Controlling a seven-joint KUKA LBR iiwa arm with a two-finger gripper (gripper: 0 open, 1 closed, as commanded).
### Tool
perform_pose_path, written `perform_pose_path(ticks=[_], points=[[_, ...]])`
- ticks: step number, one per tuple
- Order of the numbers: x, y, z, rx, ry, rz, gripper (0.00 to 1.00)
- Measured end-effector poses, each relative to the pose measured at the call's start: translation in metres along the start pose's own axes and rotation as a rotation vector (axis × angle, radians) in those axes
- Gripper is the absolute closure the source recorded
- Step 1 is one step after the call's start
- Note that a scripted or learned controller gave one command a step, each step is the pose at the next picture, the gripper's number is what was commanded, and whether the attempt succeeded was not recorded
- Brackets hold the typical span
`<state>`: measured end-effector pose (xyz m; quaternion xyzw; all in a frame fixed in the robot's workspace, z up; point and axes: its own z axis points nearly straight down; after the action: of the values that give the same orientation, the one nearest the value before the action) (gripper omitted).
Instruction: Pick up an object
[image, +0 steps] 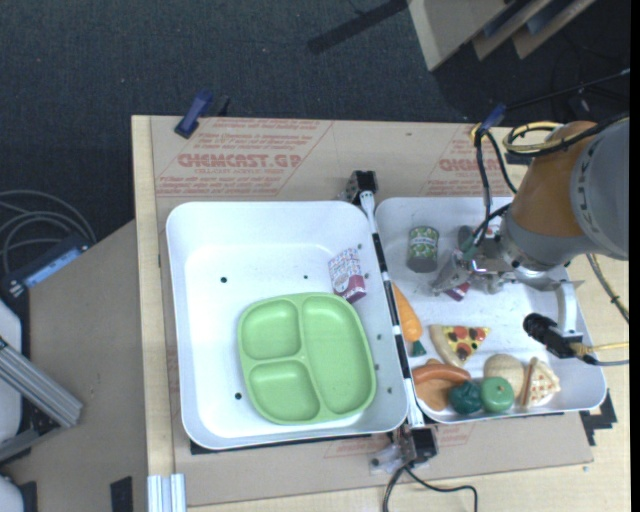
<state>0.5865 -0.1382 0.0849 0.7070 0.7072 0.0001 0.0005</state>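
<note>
My gripper (462, 272) hangs low over the middle of the right bin (590, 392), reaching in from the right on the grey arm with its orange band (556, 192). A small dark pink item (458, 292) lies right under the fingertips; I cannot tell whether they touch it. A green can (423, 246) stands just left of the gripper. Nearer the front lie a pizza slice (462, 341), a carrot (405, 312), a sausage (438, 374), green toy vegetables (480, 396) and a bread piece (541, 382).
The left bin (200, 300) holds a green three-compartment plate (302, 356) and a small red-and-white packet (347, 273) near its right wall. A black clip (361, 184) sits at the bins' far junction. Cables run along the right side.
</note>
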Motion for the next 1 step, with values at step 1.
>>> perform_pose_path(ticks=[1], points=[[-0.0433,0.0465,-0.0002,0.0,0.0,0.0,0.0]])
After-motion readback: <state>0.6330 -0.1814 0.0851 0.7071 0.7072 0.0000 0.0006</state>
